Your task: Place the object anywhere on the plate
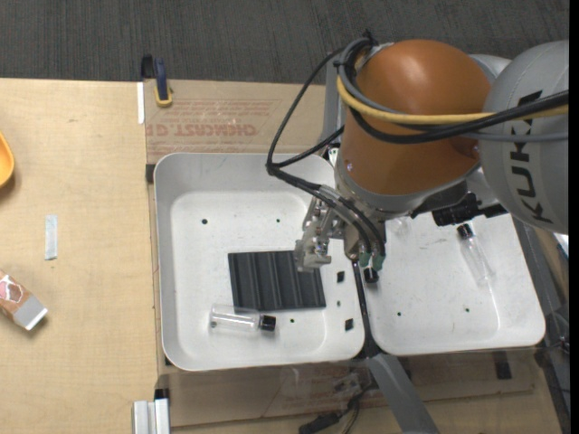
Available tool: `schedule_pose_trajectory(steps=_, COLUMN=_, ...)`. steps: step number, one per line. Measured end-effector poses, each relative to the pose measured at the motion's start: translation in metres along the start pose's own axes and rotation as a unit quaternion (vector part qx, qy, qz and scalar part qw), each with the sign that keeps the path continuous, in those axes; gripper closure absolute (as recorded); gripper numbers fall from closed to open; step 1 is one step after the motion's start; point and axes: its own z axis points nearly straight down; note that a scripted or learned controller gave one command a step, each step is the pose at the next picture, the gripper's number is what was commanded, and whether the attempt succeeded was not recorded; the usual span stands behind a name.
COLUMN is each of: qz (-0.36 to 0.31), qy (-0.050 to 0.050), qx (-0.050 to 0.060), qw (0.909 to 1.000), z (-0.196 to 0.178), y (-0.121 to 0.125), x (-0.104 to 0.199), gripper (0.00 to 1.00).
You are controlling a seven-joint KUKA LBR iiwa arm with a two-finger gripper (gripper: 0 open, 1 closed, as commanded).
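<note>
A black ribbed plate (271, 280) lies flat in the left bin (181, 242), right of its middle. A clear vial with a black cap (241, 320) lies on its side just in front of the plate, near the bin's front wall. My gripper (313, 248) hangs over the plate's far right corner, under the big orange wrist band (416, 107). Nothing shows beneath it except the plate. A second clear vial (472, 250) rests in the right bin (452, 324), below the arm's grey body.
The wall between the two bins (360, 319) runs just right of the gripper. Black cables (298, 143) loop from the wrist over the left bin's back edge. On the wooden bench at the left lie a small wrapped item (20, 302) and a pale strip (52, 238).
</note>
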Motion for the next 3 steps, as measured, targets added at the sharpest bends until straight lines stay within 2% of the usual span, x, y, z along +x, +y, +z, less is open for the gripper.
schedule_pose_trajectory(steps=1, qz=-0.07, qy=0.0, qx=0.0, qw=0.9976, z=-0.007, y=0.001, x=0.0, gripper=1.0)
schedule_pose_trajectory(steps=2, qz=-0.176, qy=0.0, qx=0.0, qw=0.9845, z=-0.022, y=-0.009, x=-0.006, gripper=1.0)
schedule_pose_trajectory(steps=3, qz=-0.29, qy=0.0, qx=0.0, qw=0.9569, z=-0.004, y=-0.039, x=-0.012, gripper=1.0)
